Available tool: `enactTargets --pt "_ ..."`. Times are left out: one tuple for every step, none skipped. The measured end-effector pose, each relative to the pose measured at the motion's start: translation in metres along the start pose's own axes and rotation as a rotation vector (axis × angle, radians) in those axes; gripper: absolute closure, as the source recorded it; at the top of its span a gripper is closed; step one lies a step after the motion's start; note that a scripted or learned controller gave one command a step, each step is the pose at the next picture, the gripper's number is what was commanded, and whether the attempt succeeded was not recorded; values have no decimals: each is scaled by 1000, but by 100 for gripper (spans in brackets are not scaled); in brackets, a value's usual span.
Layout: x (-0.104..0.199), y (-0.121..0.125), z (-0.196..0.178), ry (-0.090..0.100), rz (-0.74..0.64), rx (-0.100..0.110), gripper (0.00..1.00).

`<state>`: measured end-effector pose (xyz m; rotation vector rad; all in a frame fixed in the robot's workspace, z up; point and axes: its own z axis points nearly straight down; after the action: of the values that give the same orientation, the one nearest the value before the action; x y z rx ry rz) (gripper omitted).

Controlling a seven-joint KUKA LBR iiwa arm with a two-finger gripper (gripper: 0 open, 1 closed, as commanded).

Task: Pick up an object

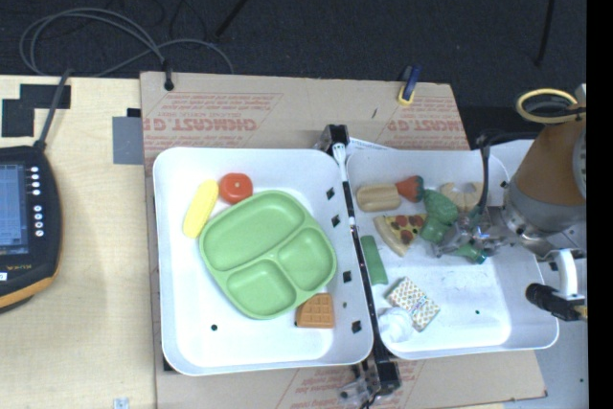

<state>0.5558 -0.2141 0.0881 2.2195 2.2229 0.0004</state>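
We see two white bins side by side on the bench point(86, 340), resting on a sheet of cardboard point(287, 110). The left bin point(177, 302) holds a green tray point(268, 254) with three compartments, a yellow banana point(199, 208) just beside its upper left edge, a red tomato point(236, 187) near the banana's top, and a waffle point(316, 311) touching the tray's lower right corner.

The right bin point(479, 321) holds a hot dog bun point(377, 197), a red piece point(411, 188) just right of it, a pizza slice point(400, 231) below them, a green lump point(441, 214), a green strip point(374, 260) along the left wall, and a patterned pouch point(413, 302) toward the front.

The arm point(551, 177) reaches in from the right, and its pincer point(469, 239) sits low over the clutter just right of the green lump. We cannot tell how far it is open, or whether it has hold of anything.

A pendant point(24, 225) lies on the bench at far left.
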Motion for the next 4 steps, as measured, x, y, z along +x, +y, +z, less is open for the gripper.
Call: enactTargets --pt "21 -37 1 3 5 5 0" --pt "1 4 0 0 -1 0 0" --pt "1 1 -9 4 -1 6 100" --pt "91 14 -96 3 -8 -6 100"
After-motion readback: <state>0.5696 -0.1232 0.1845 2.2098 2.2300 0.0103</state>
